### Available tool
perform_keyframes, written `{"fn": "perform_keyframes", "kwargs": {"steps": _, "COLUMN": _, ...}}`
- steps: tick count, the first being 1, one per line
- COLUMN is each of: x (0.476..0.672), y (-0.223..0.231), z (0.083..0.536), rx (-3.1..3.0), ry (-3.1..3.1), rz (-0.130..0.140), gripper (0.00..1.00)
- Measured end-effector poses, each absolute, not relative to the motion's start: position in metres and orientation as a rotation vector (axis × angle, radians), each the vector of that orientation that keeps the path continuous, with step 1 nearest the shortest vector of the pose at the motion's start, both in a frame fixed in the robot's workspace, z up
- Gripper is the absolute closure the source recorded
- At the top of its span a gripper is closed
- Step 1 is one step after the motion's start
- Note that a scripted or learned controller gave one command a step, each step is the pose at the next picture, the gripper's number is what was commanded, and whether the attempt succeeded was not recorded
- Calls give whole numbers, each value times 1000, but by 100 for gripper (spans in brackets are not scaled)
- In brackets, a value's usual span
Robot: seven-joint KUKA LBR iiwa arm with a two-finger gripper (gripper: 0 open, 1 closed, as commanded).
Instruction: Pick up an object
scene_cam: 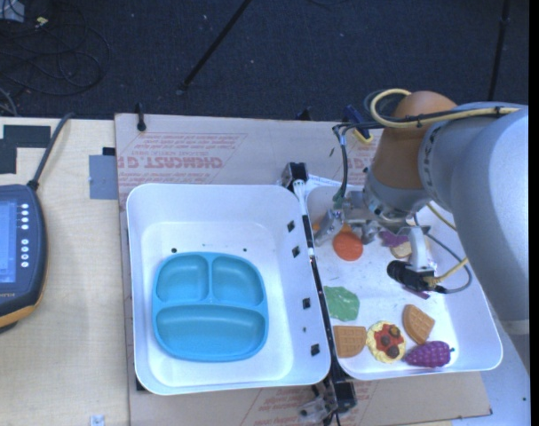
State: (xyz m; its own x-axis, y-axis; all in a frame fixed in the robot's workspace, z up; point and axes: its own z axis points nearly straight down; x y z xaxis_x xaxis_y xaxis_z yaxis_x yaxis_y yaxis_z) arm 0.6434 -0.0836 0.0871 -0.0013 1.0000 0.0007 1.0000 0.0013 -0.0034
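Two white bins (140, 238), blue tray (210, 306) left, toys crowding right bin's near edge

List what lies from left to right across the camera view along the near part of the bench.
Handheld control pendant → blue divided plate in the left bin → green toy leaf → small toy pizza → purple toy grapes.
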Motion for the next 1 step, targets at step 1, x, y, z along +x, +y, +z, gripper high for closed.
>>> {"fn": "perform_keyframes", "kwargs": {"steps": 1, "x": 643, "y": -87, "z": 87, "rx": -2221, "ry": -2219, "rz": 3, "gripper": 0}}
